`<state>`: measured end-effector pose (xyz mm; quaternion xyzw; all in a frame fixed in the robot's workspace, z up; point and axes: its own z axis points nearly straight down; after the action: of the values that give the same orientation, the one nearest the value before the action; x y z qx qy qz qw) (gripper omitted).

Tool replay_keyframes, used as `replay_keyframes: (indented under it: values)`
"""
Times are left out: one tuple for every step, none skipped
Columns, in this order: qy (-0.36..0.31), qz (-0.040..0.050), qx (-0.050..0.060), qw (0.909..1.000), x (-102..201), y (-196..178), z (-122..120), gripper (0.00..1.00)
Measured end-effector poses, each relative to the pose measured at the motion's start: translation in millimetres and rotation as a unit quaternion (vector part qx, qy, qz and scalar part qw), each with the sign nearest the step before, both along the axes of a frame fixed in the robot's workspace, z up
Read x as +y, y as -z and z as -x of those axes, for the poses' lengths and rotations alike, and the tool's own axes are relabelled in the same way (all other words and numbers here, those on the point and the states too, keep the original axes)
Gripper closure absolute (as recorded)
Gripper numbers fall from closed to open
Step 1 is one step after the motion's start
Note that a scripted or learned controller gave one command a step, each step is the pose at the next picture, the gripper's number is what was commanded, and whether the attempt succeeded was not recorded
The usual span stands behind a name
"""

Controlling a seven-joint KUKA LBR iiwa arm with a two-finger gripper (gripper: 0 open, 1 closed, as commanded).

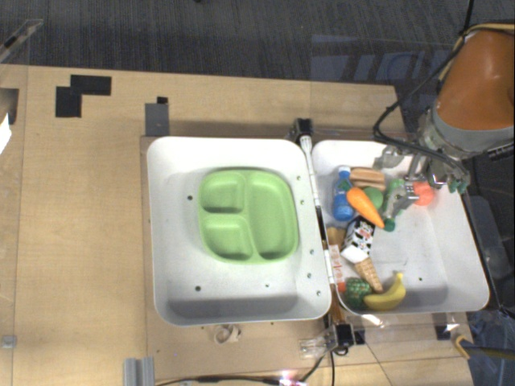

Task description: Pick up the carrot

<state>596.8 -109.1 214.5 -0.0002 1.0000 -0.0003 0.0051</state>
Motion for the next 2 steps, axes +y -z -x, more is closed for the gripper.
replay_keyframes:
  values:
    - [-0.018, 0.001, -0.005, 0.9998, 0.9, 123.6, -24.5, 0.0]
    - [0.225, -0.0025, -0.002, 0.9744, 3.5, 125.6, -22.6, 0.0]
